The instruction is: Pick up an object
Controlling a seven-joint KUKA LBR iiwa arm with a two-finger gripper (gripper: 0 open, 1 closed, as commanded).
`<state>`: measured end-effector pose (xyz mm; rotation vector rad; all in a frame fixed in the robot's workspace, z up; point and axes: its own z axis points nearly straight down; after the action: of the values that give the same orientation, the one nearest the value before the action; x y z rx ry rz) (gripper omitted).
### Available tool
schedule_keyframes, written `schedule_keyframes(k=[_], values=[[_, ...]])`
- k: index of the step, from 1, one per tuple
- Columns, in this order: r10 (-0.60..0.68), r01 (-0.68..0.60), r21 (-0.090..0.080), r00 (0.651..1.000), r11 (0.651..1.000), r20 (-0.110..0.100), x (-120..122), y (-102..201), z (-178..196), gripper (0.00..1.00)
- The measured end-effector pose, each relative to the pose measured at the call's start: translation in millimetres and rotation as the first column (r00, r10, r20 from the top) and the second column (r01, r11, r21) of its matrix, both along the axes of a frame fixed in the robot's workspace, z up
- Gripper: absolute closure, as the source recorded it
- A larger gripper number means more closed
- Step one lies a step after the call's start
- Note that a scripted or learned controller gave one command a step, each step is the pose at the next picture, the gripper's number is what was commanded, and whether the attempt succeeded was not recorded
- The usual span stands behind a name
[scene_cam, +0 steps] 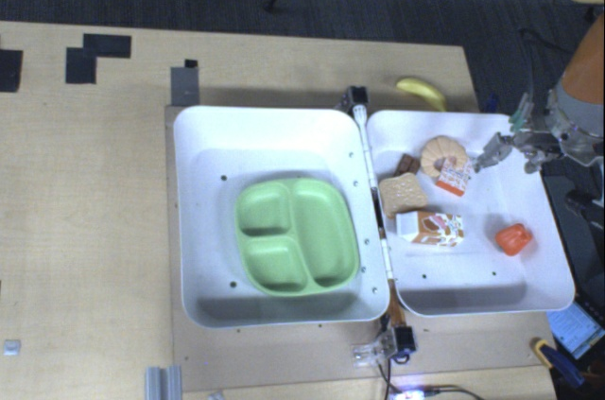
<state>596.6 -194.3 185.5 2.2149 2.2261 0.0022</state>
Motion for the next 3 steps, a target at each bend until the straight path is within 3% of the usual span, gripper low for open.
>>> schedule_keyframes(k=[1,2,3], values=[[-0.002,0.002,-0.001,1.0,1.0,0.003,-16,3,-100,0.0],[-0.001,0.001,-0.002,1.0,1.0,0.008,-14,3,-88,1.0],[-0.001,0.001,-0.002,1.0,1.0,0.007,-14,3,-88,0.0]])
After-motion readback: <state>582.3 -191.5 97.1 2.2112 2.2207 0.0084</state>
